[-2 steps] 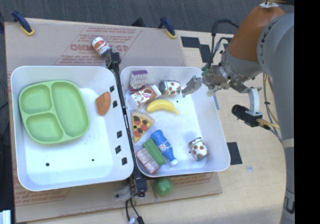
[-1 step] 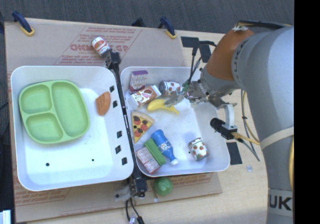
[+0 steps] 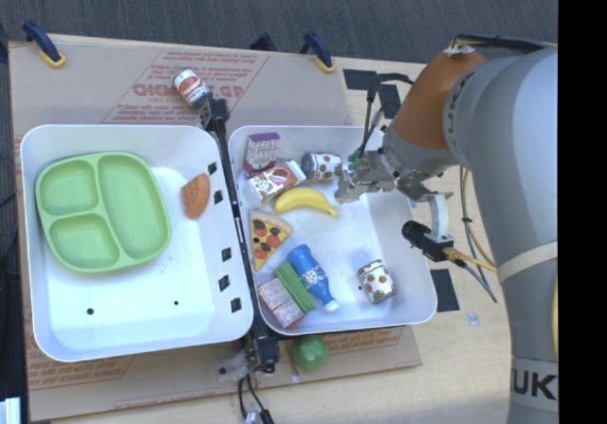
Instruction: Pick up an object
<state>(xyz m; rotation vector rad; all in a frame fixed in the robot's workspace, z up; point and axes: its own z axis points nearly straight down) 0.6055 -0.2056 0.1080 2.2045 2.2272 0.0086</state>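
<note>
My gripper [image 3: 347, 183] hangs low in the upper middle of the right bin [image 3: 410, 223], just right of the yellow banana [image 3: 305, 200] and beside a small patterned can [image 3: 322, 166]. Nothing visibly sits in its grasp. The same bin holds a purple box [image 3: 263, 149], a snack packet [image 3: 275, 178], a pizza slice [image 3: 267, 234], a blue bottle [image 3: 311, 277], a green stick [image 3: 295, 287], a pink block [image 3: 279, 303] and a strawberry-patterned cup [image 3: 376, 282].
The left bin [image 3: 142, 318] holds a green divided plate [image 3: 100, 211] and an orange piece [image 3: 196, 194]. A can [image 3: 191, 87] lies on the cardboard behind the bins. A green ball [image 3: 308, 352] rests in front of them. The arm's bulk covers the bench's right side.
</note>
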